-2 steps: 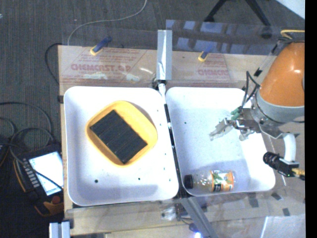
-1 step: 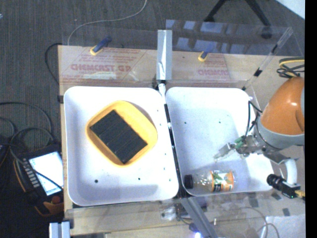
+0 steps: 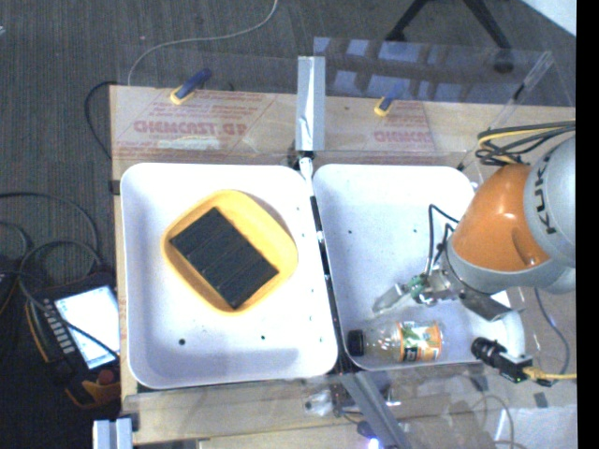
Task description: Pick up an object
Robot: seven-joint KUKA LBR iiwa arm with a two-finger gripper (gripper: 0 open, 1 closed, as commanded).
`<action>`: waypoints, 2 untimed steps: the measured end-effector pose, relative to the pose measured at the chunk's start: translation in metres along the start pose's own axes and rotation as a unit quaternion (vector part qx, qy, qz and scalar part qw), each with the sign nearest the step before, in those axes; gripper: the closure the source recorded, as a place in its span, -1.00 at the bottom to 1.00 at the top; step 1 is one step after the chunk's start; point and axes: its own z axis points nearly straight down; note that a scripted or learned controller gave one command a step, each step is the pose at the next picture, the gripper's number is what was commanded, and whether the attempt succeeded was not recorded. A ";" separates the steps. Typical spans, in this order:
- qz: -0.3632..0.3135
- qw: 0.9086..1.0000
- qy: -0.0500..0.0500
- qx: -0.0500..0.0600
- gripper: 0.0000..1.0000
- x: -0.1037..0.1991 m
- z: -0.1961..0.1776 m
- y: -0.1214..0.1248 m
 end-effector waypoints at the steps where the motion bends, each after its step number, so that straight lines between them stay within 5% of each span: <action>1: 0.167 0.986 0.001 -0.003 -1.00 -0.050 0.000 -0.006; 2: 0.068 0.998 -0.002 -0.005 -1.00 0.013 0.000 0.006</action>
